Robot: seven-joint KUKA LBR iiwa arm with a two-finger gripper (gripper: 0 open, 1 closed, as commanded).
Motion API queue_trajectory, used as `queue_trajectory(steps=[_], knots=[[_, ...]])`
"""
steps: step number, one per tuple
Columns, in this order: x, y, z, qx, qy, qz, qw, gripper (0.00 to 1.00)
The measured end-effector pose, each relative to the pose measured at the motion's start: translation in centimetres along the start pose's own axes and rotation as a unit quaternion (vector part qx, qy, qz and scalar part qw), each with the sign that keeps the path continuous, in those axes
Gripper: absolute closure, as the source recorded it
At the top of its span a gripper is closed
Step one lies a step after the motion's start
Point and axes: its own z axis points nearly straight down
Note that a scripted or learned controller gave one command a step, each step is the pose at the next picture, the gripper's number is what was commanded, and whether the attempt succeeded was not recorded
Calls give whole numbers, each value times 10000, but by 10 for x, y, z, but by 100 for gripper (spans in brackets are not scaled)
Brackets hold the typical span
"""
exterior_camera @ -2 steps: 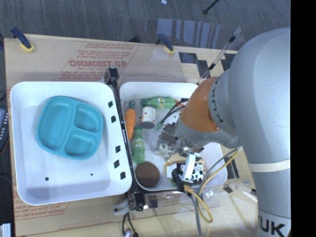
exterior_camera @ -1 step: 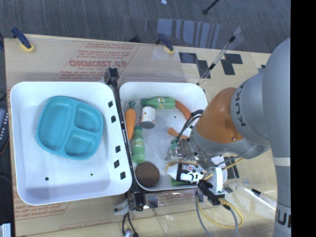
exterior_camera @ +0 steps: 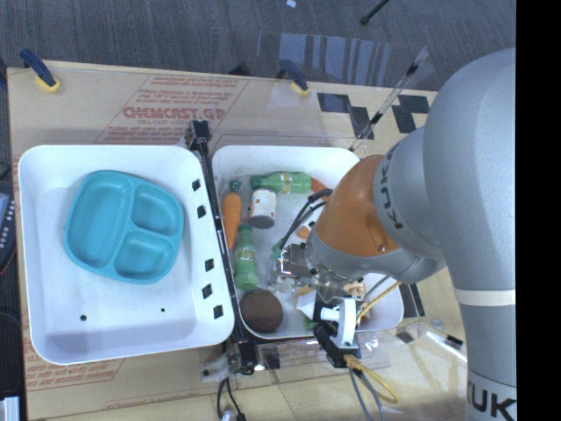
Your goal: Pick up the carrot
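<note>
so the gripper (exterior_camera: 308,281) hangs low in the right bin (exterior_camera: 230,163), can't tell how its fingers are set. Near edge has a brown round thing (exterior_camera: 260,310), then a green bottle (exterior_camera: 244,258), and the carrot (exterior_camera: 231,215) lies untouched further back by the left wall

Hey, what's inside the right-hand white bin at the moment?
The right bin holds a carrot by its left wall, a green bottle beside it, a second green bottle near the back, a white cup and a brown ball. The arm covers the bin's right half.
</note>
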Motion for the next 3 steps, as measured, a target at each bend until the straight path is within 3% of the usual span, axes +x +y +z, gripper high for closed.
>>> queue_trajectory(steps=[3], knots=[[2,1,-29,65,21,-121,9999,100]])
